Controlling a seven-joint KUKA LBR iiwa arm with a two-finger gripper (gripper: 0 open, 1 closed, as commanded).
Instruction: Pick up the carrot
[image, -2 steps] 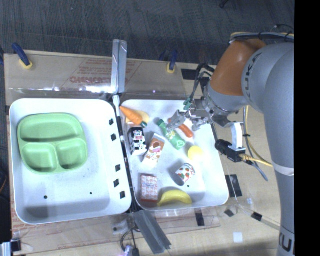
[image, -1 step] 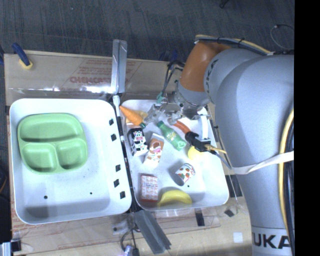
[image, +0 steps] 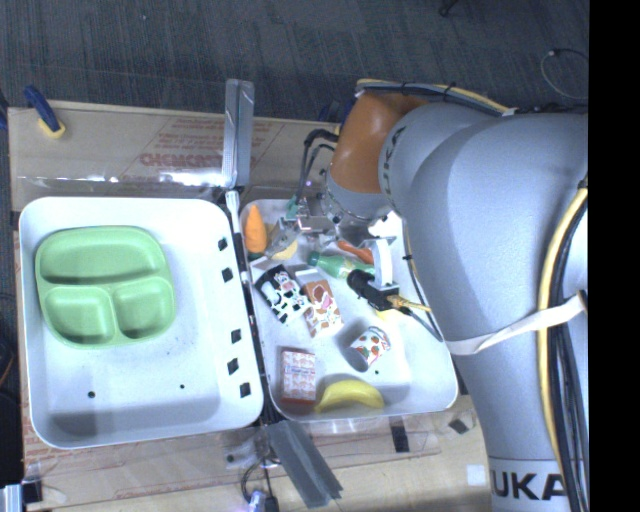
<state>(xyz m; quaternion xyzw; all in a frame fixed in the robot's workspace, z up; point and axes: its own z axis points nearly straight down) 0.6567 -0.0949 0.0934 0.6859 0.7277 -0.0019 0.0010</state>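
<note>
The carrot (image: 256, 228), a stubby orange piece, lies in the far left corner of the right bin (image: 425, 385), close against the bin's left wall. My gripper (image: 303, 222) hangs low over the bin's far end, just right of the carrot and apart from it. Nothing shows between the gripper and the carrot. The grey arm and its orange band cover the bin's far right part.
A thin orange-red piece (image: 356, 250) and a green item (image: 332, 265) lie under the wrist. Nearer sit a black-and-white toy (image: 283, 295), a patterned box (image: 320, 306), a small cup (image: 370, 347), a brown packet (image: 297, 371) and a banana (image: 350, 395). The left bin (image: 150, 390) holds a green compartment plate (image: 105, 283).
</note>
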